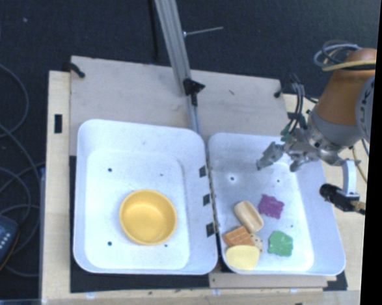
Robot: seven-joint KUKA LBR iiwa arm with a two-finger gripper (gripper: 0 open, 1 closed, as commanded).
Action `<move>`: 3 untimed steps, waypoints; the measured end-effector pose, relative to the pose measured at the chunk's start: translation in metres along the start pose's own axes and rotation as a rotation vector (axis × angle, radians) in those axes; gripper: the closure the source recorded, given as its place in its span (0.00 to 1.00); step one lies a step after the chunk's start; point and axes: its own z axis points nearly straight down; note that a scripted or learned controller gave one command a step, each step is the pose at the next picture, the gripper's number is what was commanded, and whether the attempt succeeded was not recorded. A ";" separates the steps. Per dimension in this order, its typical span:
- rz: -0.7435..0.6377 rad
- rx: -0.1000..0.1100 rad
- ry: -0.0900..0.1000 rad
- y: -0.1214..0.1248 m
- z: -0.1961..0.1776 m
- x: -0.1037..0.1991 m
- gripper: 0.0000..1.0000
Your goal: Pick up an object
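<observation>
In the right bin, several small objects lie near the front. They are a purple piece, a tan roll-shaped piece, a green piece, an orange-brown block and a pale yellow piece. My gripper hangs over the back half of this bin, above and behind the purple piece. Its two fingers are spread apart with nothing between them.
A yellow bowl sits in the left bin. A metal pole slants up from the seam between the bins at the back. The grey and orange arm comes in from the right.
</observation>
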 end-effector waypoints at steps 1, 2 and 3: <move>0.000 0.000 0.000 0.000 0.000 0.000 0.00; 0.003 0.006 -0.002 -0.001 0.063 -0.002 0.00; 0.006 0.005 -0.003 -0.002 0.104 -0.004 0.00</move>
